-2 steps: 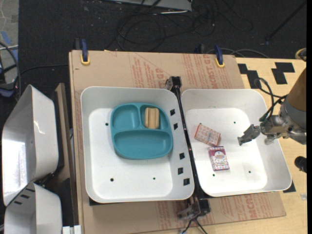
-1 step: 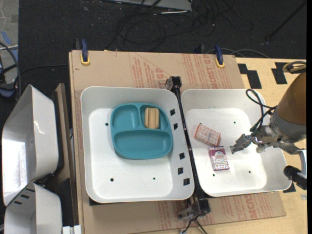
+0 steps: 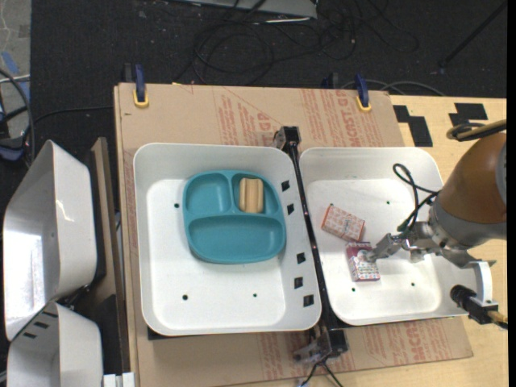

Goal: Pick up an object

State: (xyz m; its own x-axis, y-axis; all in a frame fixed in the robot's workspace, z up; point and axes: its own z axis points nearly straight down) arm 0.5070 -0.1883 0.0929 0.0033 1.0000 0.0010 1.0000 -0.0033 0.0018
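Two small packets lie in the right bin. An orange-and-white packet sits left of the bin's centre. Just below it lies a pink-and-white packet. My gripper reaches in from the right and hangs low over the upper right corner of the pink packet, at or very near its surface. I cannot tell whether it touches the packet. The grey wrist and the orange band trail off to the right.
The left bin holds a teal divided plate with a tan block in its upper right compartment. A black divider runs between the bins. A black cable loops above the wrist.
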